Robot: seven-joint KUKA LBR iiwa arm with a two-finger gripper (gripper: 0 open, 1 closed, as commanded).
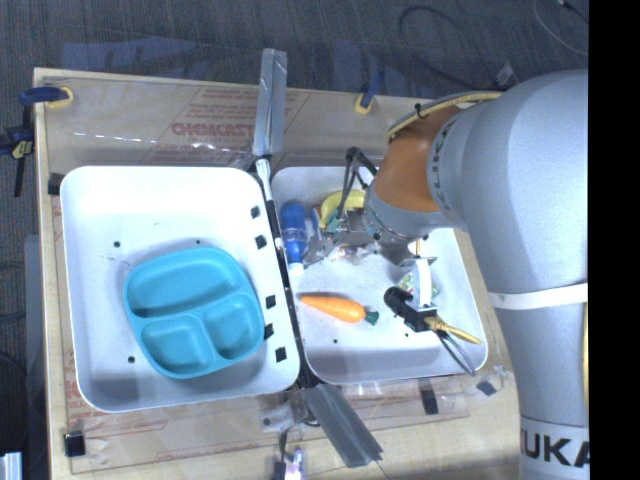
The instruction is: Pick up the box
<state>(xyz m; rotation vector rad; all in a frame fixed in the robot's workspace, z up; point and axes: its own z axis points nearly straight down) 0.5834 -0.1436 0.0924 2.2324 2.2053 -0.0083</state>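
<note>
Box not clearly identifiable among clutter in right bin (452, 363), near its far edge under arm. End effector (345, 236) sat low there beside blue bottle (293, 230); grip state unreadable. Nothing visibly lifted; pickup judged not done.

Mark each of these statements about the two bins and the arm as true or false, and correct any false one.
1. The blue divided tray lies in the left bin. True.
2. The carrot lies in the left bin. False: it lies in the right bin.
3. The arm reaches over the right bin. True.
4. The blue bottle lies by the right bin's left wall. True.
5. The carrot rests on the blue divided tray. False: it rests on the right bin's floor, apart from the tray.
</note>
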